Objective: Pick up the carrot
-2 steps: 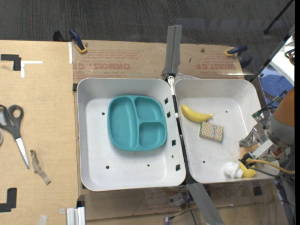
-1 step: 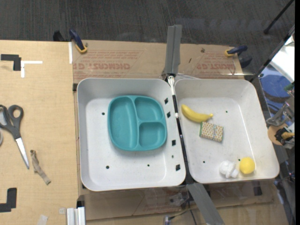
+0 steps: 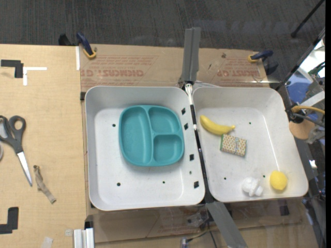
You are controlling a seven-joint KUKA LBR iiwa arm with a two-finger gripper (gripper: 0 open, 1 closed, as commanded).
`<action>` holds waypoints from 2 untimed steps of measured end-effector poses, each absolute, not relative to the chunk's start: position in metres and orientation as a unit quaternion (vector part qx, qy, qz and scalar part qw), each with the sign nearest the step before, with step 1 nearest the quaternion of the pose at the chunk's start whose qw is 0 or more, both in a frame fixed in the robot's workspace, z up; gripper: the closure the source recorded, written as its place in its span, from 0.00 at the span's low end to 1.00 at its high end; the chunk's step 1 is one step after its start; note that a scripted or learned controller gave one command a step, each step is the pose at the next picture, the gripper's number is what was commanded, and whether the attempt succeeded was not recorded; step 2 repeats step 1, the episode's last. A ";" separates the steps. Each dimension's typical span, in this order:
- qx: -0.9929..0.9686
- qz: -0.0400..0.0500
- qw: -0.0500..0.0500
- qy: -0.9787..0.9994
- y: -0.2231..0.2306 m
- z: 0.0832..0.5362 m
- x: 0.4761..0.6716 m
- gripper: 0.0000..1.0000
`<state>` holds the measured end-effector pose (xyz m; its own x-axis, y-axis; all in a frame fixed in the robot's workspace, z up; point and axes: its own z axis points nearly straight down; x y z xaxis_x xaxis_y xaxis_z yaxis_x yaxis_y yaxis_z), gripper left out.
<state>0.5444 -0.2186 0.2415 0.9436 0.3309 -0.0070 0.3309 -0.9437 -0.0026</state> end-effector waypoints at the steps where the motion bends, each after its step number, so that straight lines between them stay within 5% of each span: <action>1: -0.987 0.004 0.000 -0.159 -0.204 0.243 0.627 1.00; 2: -0.987 0.004 0.000 -0.159 -0.204 0.243 0.627 1.00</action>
